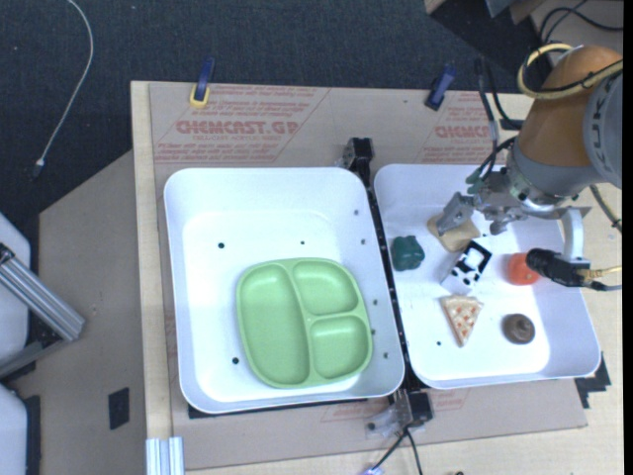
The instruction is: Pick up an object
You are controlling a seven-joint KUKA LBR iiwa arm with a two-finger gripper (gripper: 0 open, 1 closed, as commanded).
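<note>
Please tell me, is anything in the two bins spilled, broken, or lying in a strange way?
Nothing stands out. The green divided plate lies flat in the left bin, a little turned against its walls. In the right bin, the pizza slice, brown round piece, green piece and black-and-white die lie apart, none visibly damaged.

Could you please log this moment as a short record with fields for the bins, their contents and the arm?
left bin: green divided plate
right bin: green block, tan piece, black-and-white die, pizza slice, orange ball, brown round item
arm: over right bin, hand low by tan piece
grasp: cannot tell
</note>
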